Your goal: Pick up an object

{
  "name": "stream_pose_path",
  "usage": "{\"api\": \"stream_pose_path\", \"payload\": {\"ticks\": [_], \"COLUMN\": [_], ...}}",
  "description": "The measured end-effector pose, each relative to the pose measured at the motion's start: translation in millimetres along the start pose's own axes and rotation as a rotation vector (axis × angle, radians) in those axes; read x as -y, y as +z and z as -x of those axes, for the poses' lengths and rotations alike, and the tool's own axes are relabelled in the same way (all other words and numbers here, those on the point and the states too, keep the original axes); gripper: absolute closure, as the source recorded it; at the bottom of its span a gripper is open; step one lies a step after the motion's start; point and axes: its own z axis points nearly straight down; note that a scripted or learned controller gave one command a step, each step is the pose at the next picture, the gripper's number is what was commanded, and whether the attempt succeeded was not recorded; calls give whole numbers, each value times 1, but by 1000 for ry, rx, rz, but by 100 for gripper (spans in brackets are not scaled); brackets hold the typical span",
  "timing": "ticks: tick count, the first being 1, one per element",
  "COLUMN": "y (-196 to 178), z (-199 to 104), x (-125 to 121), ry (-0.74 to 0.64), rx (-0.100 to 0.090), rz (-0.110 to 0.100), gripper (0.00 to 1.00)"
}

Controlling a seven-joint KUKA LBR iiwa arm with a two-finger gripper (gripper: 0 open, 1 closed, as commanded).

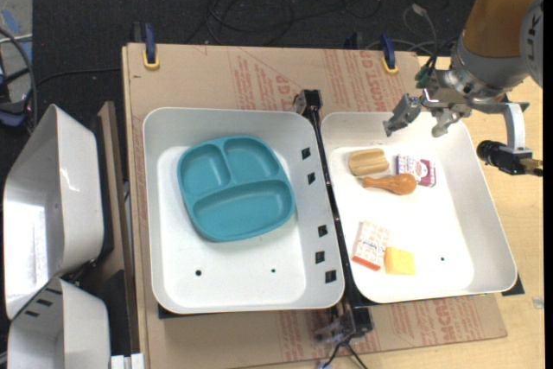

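1. Nearest us, in the right bin [484,264], lie a yellow block [399,261] and a small printed packet [370,244], touching.
2. Farther back sit a bread roll [367,161], a drumstick [391,182] and a pink carton [416,170]; all look light, and we judge the stiff block easiest gripped across its flat sides.
3. Beside it, the left bin [164,186] holds a teal divided plate [235,187].
4. Farthest, the gripper [425,118] hovers spread wide, holding nothing.
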Motion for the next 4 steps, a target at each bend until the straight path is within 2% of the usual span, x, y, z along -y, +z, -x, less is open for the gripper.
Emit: {"api": "stream_pose_path", "payload": {"ticks": [1,2,3,4], "y": [-8,55,100,144], "z": [0,4,8,10], "x": [-2,1,-2,-5], "ry": [-2,1,1,0], "rx": [2,1,1,6], "rz": [13,7,9,20], "gripper": [0,0,0,0]}}
